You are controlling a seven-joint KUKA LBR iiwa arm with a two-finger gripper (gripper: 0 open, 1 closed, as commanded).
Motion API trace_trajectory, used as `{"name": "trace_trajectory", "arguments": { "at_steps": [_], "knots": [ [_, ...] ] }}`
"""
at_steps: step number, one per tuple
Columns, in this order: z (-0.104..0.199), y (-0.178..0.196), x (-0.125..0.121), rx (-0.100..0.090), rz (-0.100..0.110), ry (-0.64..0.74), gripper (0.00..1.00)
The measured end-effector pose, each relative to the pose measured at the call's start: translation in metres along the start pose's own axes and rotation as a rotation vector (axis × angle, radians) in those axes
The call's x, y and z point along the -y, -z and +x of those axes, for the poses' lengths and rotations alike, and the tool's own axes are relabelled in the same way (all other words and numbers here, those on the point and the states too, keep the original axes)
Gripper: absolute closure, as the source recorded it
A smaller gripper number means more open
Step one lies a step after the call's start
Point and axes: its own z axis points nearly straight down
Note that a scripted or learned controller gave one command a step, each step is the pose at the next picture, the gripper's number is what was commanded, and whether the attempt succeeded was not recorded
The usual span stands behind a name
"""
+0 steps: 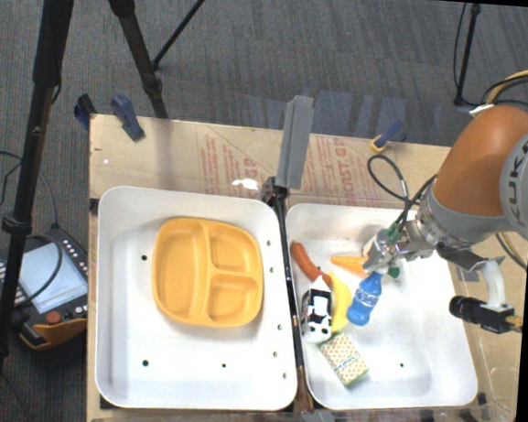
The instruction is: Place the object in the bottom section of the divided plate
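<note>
A yellow divided plate (pixel 209 272) lies in the left bin (pixel 114 349); it has one long section on its left and two smaller ones on its right. My gripper (pixel 381 254) hangs low over the right bin (pixel 433 377), just above the cap of a blue bottle (pixel 364 301) that lies tilted. An orange wedge (pixel 348 263) sits right beside the gripper on its left. Nothing rests on the plate.
The right bin's left side also holds a reddish sausage (pixel 304 259), a banana (pixel 336 306), a black-and-white cow-print carton (pixel 316 315) and a patterned small box (pixel 344 359). A grey upright post (pixel 294 148) stands behind the bins' shared wall.
</note>
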Motion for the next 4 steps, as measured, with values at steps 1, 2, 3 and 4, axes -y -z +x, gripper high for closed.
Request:
{"name": "trace_trajectory", "arguments": {
  "at_steps": [1, 2, 3, 4],
  "knots": [
    [0.0, 0.0, 0.0, 0.0, 0.0, 0.0, 0.0],
    [0.0, 0.009, -0.001, -0.002, 0.0, 0.001, 1.0],
    [0.072, -0.005, 0.057, 0.0, 0.003, -0.058, 1.0],
    [0.14, 0.184, 0.021, 0.003, 0.0, 0.16, 1.0]
  ]
}}
